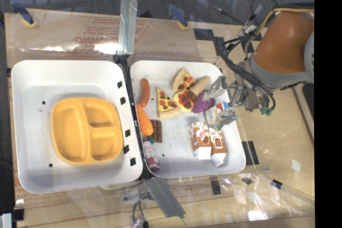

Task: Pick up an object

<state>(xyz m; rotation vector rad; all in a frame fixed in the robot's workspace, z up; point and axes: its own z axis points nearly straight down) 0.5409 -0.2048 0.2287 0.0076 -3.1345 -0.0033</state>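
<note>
- Purple plastic grape bunch [202, 104], right white bin [235, 160], at 2 o'clock, just beside my gripper [222, 101].
- My fingers spread, pinching nothing.
- Better: centre over grapes, avoid pizza slice [185, 99] at 9 o'clock.

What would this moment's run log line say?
gripper: open, right bin edge | holding: nothing | nearest: purple grapes | yellow tray: left bin

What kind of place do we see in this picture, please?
Probably a robotics lab bench for grasping trials. A robot arm reaches over two white bins. One bin holds toy food like pizza slices and a carrot; the other holds a yellow divided plate.
</note>
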